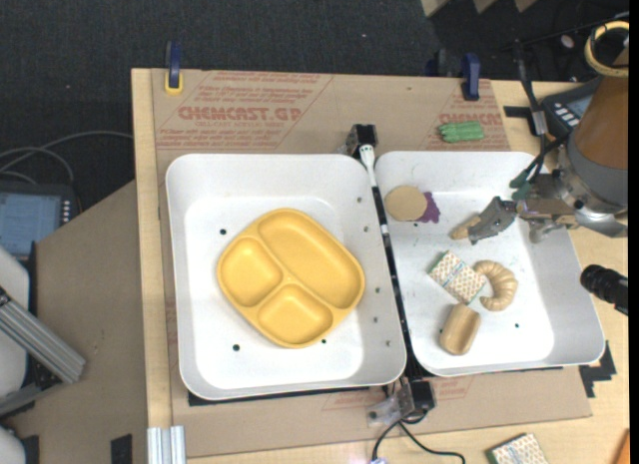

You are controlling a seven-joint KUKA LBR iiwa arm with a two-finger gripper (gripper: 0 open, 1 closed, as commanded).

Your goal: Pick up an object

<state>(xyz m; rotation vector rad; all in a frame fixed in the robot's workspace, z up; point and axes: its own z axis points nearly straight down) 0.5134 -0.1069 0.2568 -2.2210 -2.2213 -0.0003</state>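
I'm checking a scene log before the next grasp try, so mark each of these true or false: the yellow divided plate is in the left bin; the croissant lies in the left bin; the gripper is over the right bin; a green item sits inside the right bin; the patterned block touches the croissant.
1. The yellow divided plate is in the left bin. True.
2. The croissant lies in the left bin. False: it lies in the right bin.
3. The gripper is over the right bin. True.
4. A green item sits inside the right bin. False: it lies on the board beyond the bin's far edge.
5. The patterned block touches the croissant. True, as far as this view shows: they lie right against each other.
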